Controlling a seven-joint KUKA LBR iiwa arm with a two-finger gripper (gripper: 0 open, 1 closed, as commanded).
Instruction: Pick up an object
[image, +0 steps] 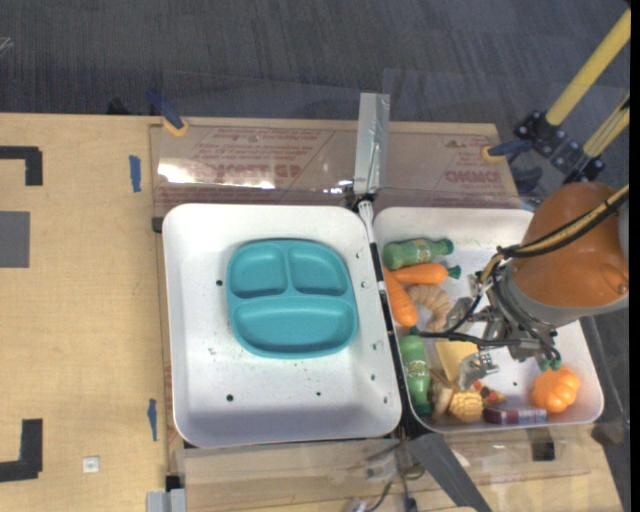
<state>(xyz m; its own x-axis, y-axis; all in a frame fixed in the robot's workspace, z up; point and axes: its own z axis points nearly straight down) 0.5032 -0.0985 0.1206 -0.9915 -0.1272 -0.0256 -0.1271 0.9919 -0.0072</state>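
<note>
My gripper (478, 342) hangs low over the middle of the right bin (520, 218), under the orange band of the arm (570, 255). Directly beneath and beside it lie a pale yellow cheese wedge (452, 357) and a corn cob (464, 404). An orange pumpkin (555, 389) sits to its right near the bin's front corner. To its left are two carrots (424, 273) (400, 301), a beige peanut-shaped piece (436, 298) and two green bottles (418, 250) (415, 374). The wrist hides part of the bin's centre.
The left bin (190, 300) holds a teal divided plate (291, 297). A red and purple item (510, 414) lies against the right bin's front wall. A raised divider (378, 300) separates the two bins. Cables trail from the wrist over the toys.
</note>
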